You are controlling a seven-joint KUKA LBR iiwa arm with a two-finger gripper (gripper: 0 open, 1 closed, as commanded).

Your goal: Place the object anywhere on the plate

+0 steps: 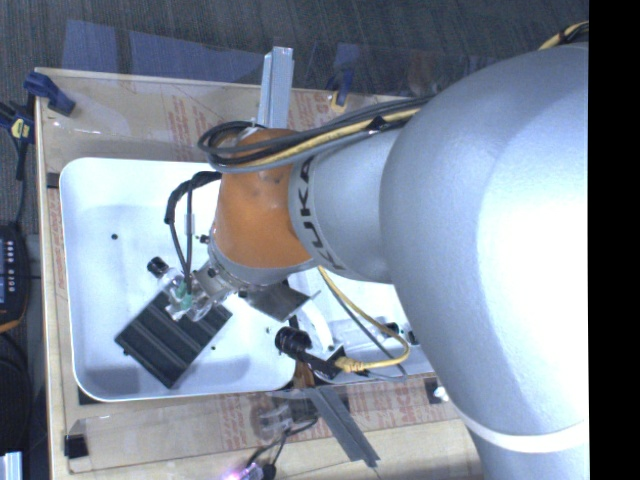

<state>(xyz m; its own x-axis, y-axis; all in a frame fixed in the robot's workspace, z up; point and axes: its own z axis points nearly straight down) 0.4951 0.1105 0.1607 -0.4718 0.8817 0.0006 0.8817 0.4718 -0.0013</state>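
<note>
Reaches in from the right, over the left bin (75,268): grey arm (480,228), bulking large across that bin's right side, with the orange band (255,208) above the bin's middle. Ends in the gripper (165,340), a black ribbed block, tilted, low in the bin's front-left part, close over the white floor near the front wall. Hides whatever lies under it; clenched or released, cannot tell. Hides, too, the bin's right half under wrist and band, so no telling from here where the object or the plate lies.

Just behind the gripper, towards the bin's middle: a small black knob (157,266). Further back on the bin floor: one tiny dark speck (113,236), well apart from the gripper.

Looped over the band, above the bin's back wall: black and yellow cables (290,140). Behind the bin, on the bench (150,108): a grey upright post (278,83). At the bench's far-left corner, beyond the bin: a blue clamp (45,93).
</note>
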